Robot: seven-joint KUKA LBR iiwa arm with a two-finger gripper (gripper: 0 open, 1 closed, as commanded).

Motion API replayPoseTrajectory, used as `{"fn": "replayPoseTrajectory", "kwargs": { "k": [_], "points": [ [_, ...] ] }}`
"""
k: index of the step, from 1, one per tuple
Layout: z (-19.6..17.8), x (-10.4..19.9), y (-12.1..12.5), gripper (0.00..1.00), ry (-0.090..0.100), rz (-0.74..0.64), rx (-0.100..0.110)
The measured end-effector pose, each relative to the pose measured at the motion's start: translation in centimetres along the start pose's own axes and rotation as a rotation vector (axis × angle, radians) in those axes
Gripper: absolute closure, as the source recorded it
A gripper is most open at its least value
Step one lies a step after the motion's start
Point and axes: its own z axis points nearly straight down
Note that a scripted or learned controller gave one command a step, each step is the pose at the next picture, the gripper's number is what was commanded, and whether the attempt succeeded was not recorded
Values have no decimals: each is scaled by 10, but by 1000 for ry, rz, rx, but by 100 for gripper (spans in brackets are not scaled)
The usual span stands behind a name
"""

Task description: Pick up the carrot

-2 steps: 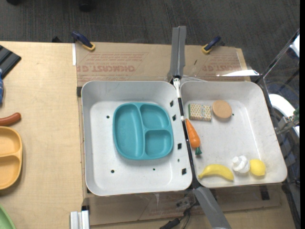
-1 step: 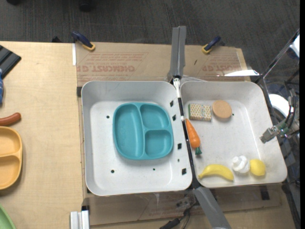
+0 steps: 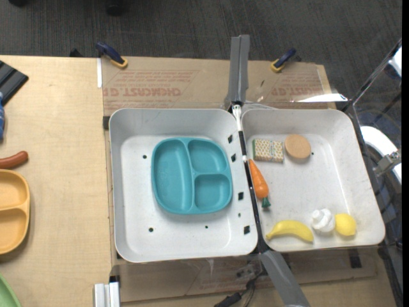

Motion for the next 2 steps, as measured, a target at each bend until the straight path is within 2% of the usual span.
{"fn": "replayPoseTrajectory", "kwargs": {
  "k": [1,2],
  "points": [
    [68,25,8,100,2,-5,2],
    [-17,0,0,100,-1,0,0]
  ]
}}
